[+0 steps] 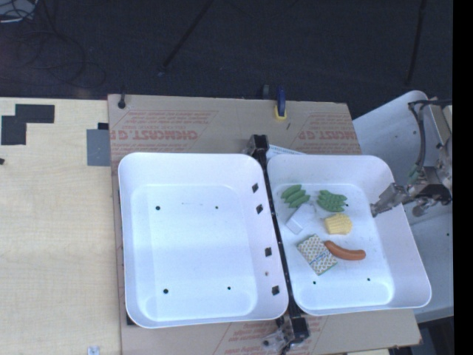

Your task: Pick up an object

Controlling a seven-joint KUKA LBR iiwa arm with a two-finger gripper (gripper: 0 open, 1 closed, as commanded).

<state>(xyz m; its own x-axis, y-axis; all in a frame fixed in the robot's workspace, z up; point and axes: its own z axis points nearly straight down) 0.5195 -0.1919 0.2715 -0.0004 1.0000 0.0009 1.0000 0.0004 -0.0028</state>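
while the sausage [344, 252] lies in the right bin [403, 287], the fingers [386, 200] hover apart; their state unclear.

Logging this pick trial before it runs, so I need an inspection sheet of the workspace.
Surface: cardboard sheet on pale bench, bearing left bin and right bin.
Job's things: in right bin, two green pieces, yellow block, orange sausage, patterned packet, white piece.
Clutter: nothing seen.
Grippers: gripper over right bin's right rim, holding nothing.
Cables: dark cables behind bench.
Surroundings: dark floor.
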